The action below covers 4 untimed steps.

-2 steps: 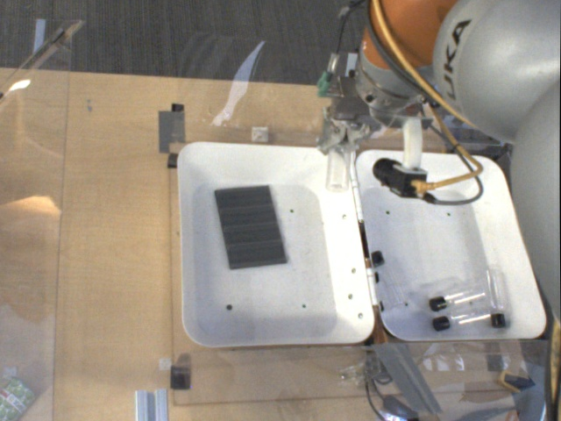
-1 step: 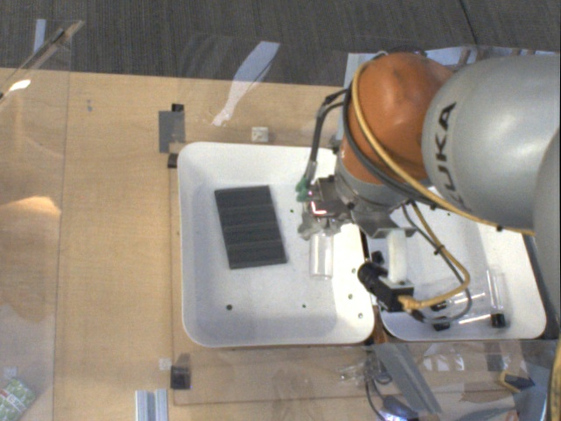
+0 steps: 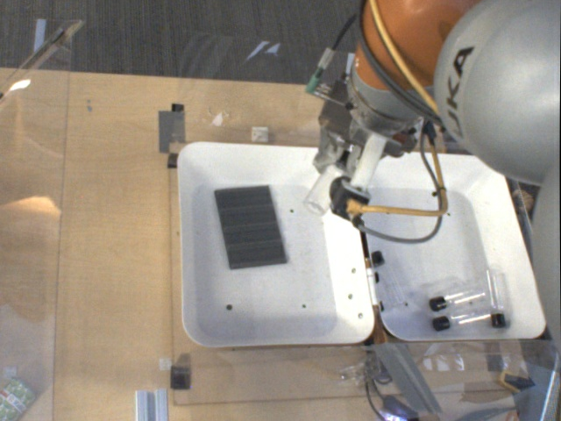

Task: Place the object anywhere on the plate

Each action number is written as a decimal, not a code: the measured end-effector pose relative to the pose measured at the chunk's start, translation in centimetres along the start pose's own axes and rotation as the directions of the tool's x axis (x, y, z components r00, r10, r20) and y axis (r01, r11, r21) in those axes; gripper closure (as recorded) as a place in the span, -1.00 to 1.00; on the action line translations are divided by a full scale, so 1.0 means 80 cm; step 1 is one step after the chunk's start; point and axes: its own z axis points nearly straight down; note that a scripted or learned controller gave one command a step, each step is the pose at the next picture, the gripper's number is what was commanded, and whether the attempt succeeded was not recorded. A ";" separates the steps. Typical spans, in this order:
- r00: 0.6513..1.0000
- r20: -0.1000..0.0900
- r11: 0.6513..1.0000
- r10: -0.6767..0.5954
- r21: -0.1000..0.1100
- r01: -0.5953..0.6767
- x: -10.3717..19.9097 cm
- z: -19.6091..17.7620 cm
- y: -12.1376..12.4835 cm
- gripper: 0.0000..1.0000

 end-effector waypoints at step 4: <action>0.969 -0.014 0.969 0.248 -0.004 -0.248 0.093 0.312 -0.148 1.00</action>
